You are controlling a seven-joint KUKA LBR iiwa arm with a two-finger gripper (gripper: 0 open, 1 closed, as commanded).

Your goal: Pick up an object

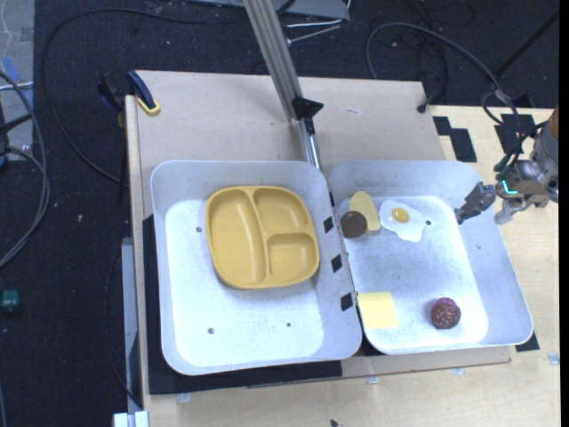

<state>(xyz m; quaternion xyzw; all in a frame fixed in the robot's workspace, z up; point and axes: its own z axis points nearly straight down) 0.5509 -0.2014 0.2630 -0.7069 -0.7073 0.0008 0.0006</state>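
We see our arm coming in from the right edge of the view, with just its wrist end showing, grey with a sliver of orange at the very edge. Our gripper [487, 205] sits at the end of it, pointing leftward and slightly down, with a small teal light glowing on its body. Two dark fingers [471, 203] stick out from it with a visible gap between them, spread apart, and nothing is caught between them.
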